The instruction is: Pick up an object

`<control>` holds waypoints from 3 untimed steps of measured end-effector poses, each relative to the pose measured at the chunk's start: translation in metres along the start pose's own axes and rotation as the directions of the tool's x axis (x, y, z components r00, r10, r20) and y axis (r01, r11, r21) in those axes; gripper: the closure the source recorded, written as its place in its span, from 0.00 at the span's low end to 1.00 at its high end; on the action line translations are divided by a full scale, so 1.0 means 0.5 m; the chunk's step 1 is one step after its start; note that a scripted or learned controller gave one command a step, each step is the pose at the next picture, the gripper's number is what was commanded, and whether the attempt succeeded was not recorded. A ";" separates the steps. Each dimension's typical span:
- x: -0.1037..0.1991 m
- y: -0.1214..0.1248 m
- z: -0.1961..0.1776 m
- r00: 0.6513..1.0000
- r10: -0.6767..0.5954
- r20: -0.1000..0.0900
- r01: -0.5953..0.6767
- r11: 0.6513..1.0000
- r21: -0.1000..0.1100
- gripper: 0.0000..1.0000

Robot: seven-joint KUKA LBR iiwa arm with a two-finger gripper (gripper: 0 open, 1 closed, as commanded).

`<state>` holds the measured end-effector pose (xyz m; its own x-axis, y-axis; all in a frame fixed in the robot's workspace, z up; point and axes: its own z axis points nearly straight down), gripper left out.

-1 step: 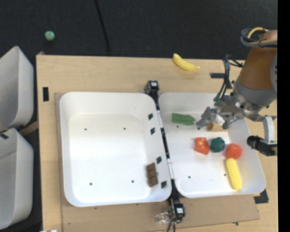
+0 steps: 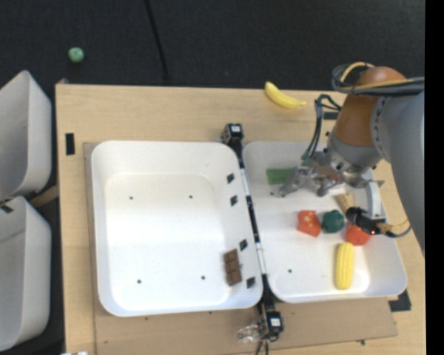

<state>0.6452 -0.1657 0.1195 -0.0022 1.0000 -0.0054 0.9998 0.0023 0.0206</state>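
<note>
Bench (image 2: pixel 155 113) first, operator: pale wood, two shallow white bins side by side on it. Off the bench at your far upper left, a small green ball (image 2: pixel 75 54) lies on the dark floor.

Left bin (image 2: pixel 163 161): one item, a brown block (image 2: pixel 232 266) near the lower right corner, close to the wall shared with the other bin.

Right bin (image 2: pixel 281 287): working from its left side you find a flat green piece (image 2: pixel 280 174) near the upper left. The gripper (image 2: pixel 303 183) hangs just right of that piece, its metal fingers low over the bin floor; you cannot tell from this slant whether they stand wide or narrow, and nothing shows between them. Below and right, a red block (image 2: pixel 308 223), a dark green round object (image 2: pixel 332 221) touching or just beside it, then an orange-red object (image 2: pixel 357 234). A small tan object (image 2: pixel 344 200) sits above those, partly under the wrist. A yellow corn cob (image 2: pixel 344 265) lies upright in the picture near the lower right.

Outside the bins, a yellow banana (image 2: pixel 284 97) rests on the bench above the right bin. The arm (image 2: pixel 370 124) comes in from the right, orange band above the wrist.
</note>
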 end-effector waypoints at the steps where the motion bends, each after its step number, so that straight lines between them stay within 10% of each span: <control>1: -0.004 0.005 -0.022 1.000 -0.002 0.004 0.002 1.000 -0.007 1.00; 3: 0.009 0.075 -0.335 1.000 -0.003 -0.002 0.003 1.000 0.004 1.00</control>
<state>0.6794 -0.1603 0.2879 -0.0055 1.0000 -0.0038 0.9999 0.0055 0.0161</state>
